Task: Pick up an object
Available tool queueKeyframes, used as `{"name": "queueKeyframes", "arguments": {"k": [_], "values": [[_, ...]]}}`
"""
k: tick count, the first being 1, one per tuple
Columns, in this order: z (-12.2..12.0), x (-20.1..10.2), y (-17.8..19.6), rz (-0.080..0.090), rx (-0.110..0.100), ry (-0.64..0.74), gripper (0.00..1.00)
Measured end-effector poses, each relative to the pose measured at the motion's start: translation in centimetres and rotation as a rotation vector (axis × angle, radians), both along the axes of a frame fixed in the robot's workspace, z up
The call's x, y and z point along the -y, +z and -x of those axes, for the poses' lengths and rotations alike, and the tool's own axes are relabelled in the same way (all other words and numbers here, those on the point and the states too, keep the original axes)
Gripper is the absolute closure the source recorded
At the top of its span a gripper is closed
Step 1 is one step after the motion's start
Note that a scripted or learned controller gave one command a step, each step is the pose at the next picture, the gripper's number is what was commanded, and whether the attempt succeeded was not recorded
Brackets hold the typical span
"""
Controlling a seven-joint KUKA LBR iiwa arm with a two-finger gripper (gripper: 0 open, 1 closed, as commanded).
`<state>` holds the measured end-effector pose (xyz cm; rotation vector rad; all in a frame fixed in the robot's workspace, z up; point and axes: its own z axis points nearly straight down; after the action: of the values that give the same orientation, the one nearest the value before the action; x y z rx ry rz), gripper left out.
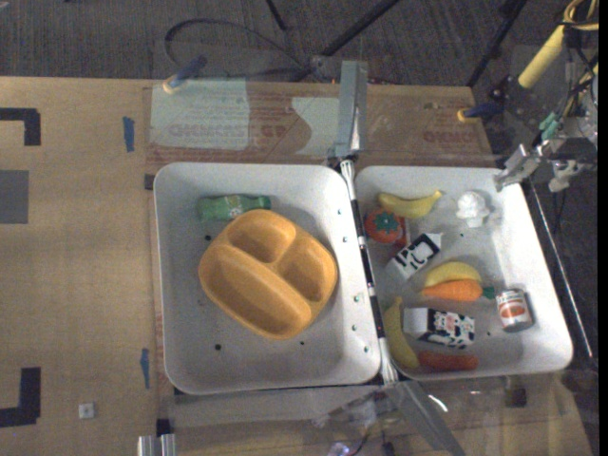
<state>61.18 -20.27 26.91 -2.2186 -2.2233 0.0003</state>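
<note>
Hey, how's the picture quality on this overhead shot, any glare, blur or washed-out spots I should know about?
Camera view: overall soft and a little grainy; the white object in the right bin nearly blends into the bin floor; the clear plastic sheet behind the left bin shows pale reflections; the end effector at the right is cluttered and blurry; shadows are faint and lighting is even.

**Around the bins: tabletop and clutter**

The wooden tabletop (76,283) carries 2 shallow white bins, left bin (176,350) and right bin (541,255), touching along a metal divider (350,112). Black corner marks (24,126) sit at the tabletop's left edge, with short strips of blue tape (127,133) near the left bin. A clear plastic sheet (228,122) lies behind the bins. Beyond, dark carpet (123,17) holds a looped black cable (218,41) and tripod legs (380,8).
</note>
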Motion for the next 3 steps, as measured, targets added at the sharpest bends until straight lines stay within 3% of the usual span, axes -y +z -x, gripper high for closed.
{"name": "queueKeyframes", "arguments": {"k": [1,2,3], "values": [[0.7,1.3,-11.2,0.000,-0.001,-0.035,0.00],[10.4,-0.2,-18.0,-0.011,-0.002,-0.008,0.00],[6.6,-9.1,-18.2,0.001,0.009,0.112,0.00]]}}
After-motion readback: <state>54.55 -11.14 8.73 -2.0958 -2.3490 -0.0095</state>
